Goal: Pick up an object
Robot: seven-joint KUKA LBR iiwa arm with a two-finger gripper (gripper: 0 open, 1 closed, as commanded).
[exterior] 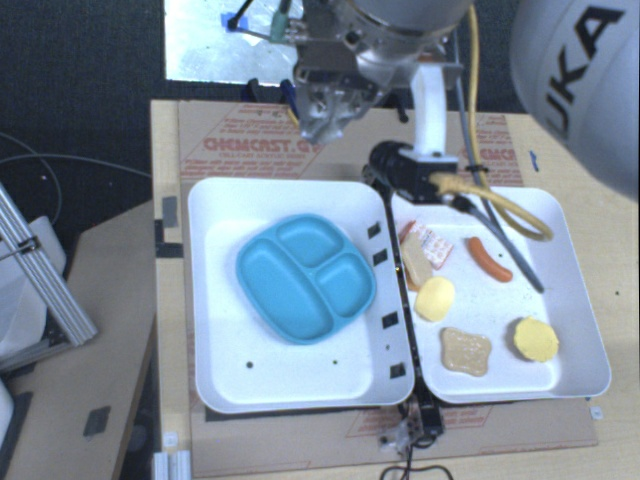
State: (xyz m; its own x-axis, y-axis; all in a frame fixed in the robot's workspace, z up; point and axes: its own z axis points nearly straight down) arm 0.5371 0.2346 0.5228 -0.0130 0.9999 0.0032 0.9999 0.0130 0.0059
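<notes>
Gripper (322,118) hovers beyond the left bin's (215,268) far edge (blue tray (303,278) inside); finger opening perhaps blurred, can't tell.

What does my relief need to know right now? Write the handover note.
Gripper: raised behind the bins, above the cardboard; nothing seen in it, fingers unclear.
Left bin: blue divided plate.
Right bin: sausage, red-and-white packet, toast slice, two yellow pieces, a pale wedge.
Done: nothing picked.
Left: lower into a bin, grasp one item, lift.
</notes>
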